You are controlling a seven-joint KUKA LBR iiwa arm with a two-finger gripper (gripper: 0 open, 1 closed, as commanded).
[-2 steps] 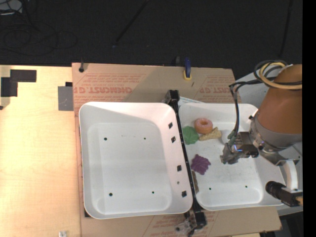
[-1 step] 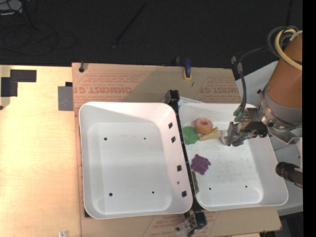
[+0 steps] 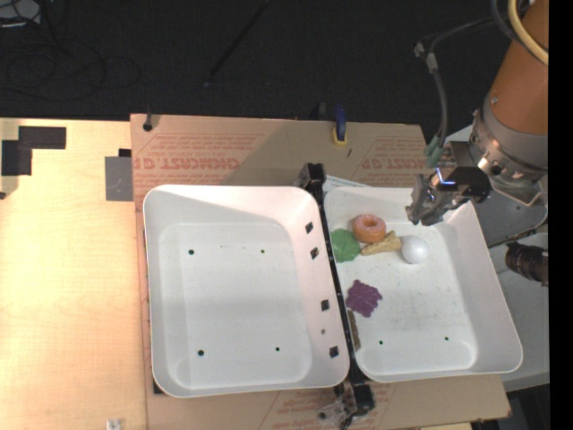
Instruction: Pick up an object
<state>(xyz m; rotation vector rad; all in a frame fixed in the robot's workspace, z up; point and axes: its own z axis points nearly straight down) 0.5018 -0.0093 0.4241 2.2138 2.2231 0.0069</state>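
A pale wooden bench top (image 3: 63, 276) fills the left side, lit warmly so that its grain shows faintly. Several dark rectangular patches (image 3: 36, 146) sit on it near its far edge, and a grey one (image 3: 117, 176) lies just beside the cardboard. A sheet of brown cardboard (image 3: 242, 150) with red printed lettering lies flat on the bench, its near edge showing again at the bottom. A blue clamp (image 3: 340, 124) grips its far edge. Beyond the bench the floor (image 3: 269, 43) is very dark, almost black, with loose cables (image 3: 54, 7) trailing across it at the upper left and a thin rod (image 3: 246, 30) lying at a slant.
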